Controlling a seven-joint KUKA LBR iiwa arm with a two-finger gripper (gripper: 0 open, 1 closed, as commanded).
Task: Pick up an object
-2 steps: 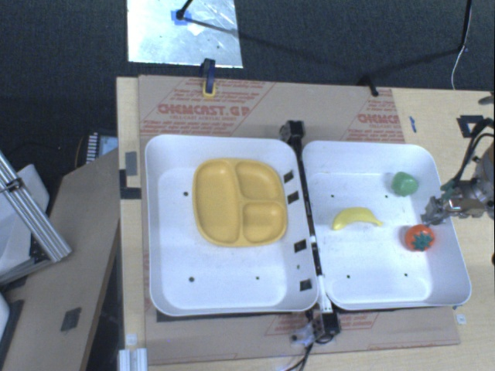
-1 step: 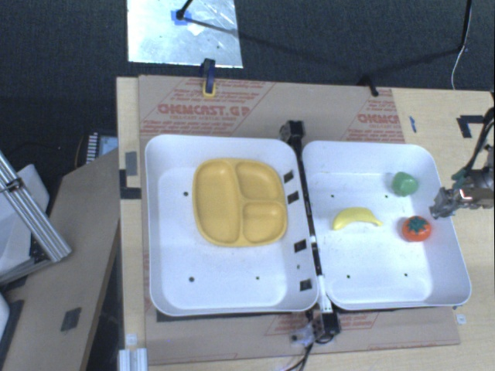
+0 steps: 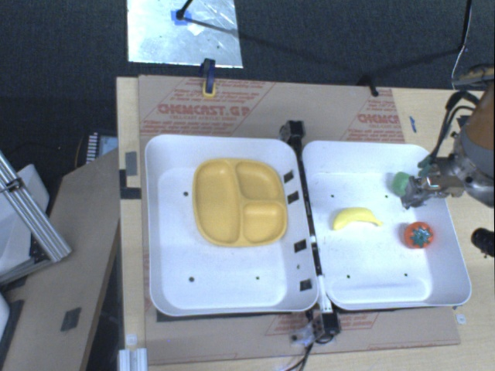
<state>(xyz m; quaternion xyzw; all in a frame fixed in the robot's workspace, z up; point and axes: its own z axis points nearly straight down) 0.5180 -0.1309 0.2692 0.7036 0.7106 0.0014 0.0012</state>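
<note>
At the right bin's [image 3: 387,296] far right, the gripper [image 3: 414,194] touches a green object [image 3: 400,182]; its opening and hold cannot be told.

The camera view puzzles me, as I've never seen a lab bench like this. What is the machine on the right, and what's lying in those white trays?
One camera looks down at a slant on a bench with two shallow white bins. The machine at the right is a robot arm; its gripper is down in the right bin, next to a green object. Whether it holds that is unclear. A banana and an orange toy also lie there. The left bin holds a yellow divided plate.
</note>
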